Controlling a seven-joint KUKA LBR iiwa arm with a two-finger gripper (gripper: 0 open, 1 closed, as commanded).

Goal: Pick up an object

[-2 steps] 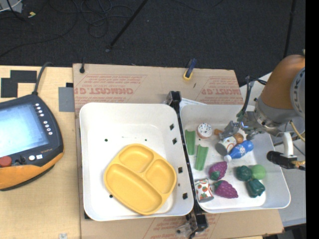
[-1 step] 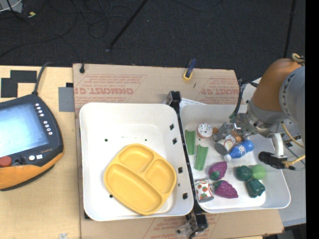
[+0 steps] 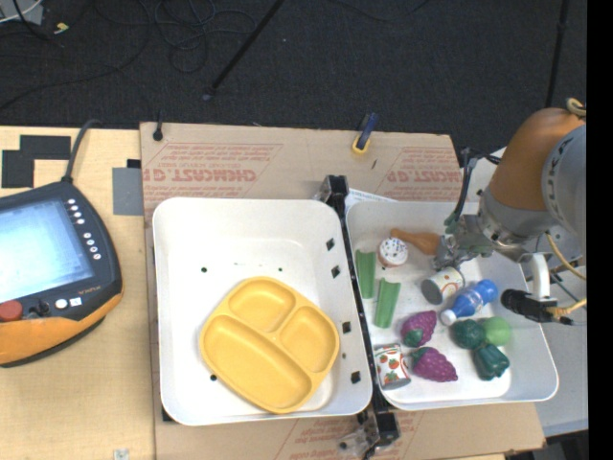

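The counter (image 3: 57,391) carried two white bins side by side. The left bin (image 3: 192,228) held a yellow tray (image 3: 270,341) and nothing else (so nothing there suited the job). The right bin (image 3: 532,381) held the clutter: two green sticks (image 3: 367,271), a small white-topped cup (image 3: 393,251), an orange piece (image 3: 414,241), a blue bottle (image 3: 469,301), a little white cylinder (image 3: 445,283), two purple grape bunches (image 3: 433,363), a red-and-white can (image 3: 392,366) and dark green lumps (image 3: 490,360) by a pale green ball (image 3: 498,331).

The arm (image 3: 536,180) reached in from the right, and its gripper (image 3: 458,245) hung low over the bin's upper middle, just above the cylinder and near the orange piece. I could not tell how the gripper was set; it was too dark and small to read.

To do this well, I judged, it should have picked one isolated thing. The cylinder touched the bottle, so a careless descent could have shoved both. A straight drop, centred on the cylinder, seemed best.
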